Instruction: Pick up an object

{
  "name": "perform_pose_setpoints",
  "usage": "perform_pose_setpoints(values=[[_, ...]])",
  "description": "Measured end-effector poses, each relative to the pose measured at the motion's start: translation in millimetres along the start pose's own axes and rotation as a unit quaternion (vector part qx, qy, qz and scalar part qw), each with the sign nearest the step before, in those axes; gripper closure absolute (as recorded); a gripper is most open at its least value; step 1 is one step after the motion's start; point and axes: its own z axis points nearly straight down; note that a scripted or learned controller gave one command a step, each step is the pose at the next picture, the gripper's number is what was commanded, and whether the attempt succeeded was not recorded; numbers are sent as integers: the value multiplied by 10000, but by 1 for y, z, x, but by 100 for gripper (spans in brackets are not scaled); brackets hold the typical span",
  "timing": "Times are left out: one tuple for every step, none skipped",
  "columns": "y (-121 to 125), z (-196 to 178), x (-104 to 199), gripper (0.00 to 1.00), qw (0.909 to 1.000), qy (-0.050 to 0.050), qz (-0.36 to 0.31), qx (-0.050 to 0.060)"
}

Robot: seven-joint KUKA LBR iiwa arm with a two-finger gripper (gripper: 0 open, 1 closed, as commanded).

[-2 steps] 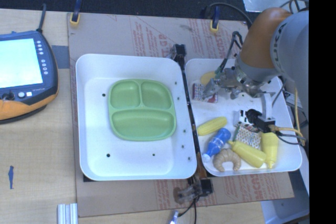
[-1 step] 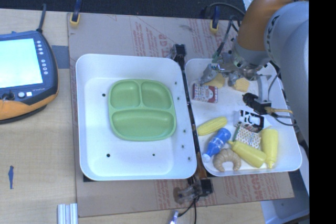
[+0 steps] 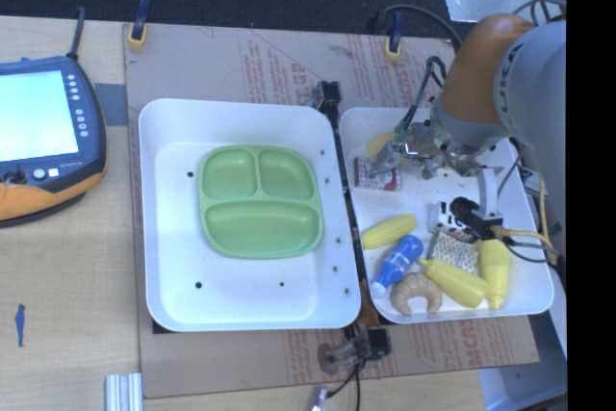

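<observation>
Up in the far left part of the right bin [image 3: 416, 195], a crumpled red-and-white packet [image 3: 376, 174] is lying close to the wall, and a small yellow lump [image 3: 381, 145] is sitting just beyond it. These two are resting nearest the gripper [image 3: 421, 156], which is hanging low over that end of the bin, just to their right. How wide it is standing, and whether it is gripping or even touching anything, cannot be told from this angle.

Nearer the camera, a yellow corn cob [image 3: 388, 230] is lying slantwise beside the left wall. A blue bottle [image 3: 397, 263] is lying just below it, its white cap pointing toward the near corner. A tan croissant [image 3: 416, 294] is curling against the near wall, touching the bottle. To its right a long yellow piece [image 3: 452, 282] is lying at a slant, with a second yellow piece [image 3: 495, 270] just beside it. A small speckled square [image 3: 454, 252] is sitting between the bottle and those two.

The grey arm [image 3: 525, 82] is reaching in from the right over the bin's far half, with its orange band [image 3: 478, 72] showing above the wrist.

In the left bin [image 3: 173, 207] a green divided plate [image 3: 260, 202] is lying flat near the middle. Both bins are sitting on a cardboard sheet [image 3: 241, 63], which two blue-handled clamps [image 3: 140, 24] are pinning at its far edge. A screened control pendant [image 3: 43, 135] is resting on the wooden bench [image 3: 58, 303], well to the left.
</observation>
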Motion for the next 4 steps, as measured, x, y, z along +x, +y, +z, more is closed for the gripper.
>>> perform_pose_setpoints(values=[[29,1,12,0,10000,2,1,19],[37,1,-23,0,10000,5,9,13],[30,3,-67,0,10000,65,-18,37],[-14,5,-107,0,10000,8,6,62]])
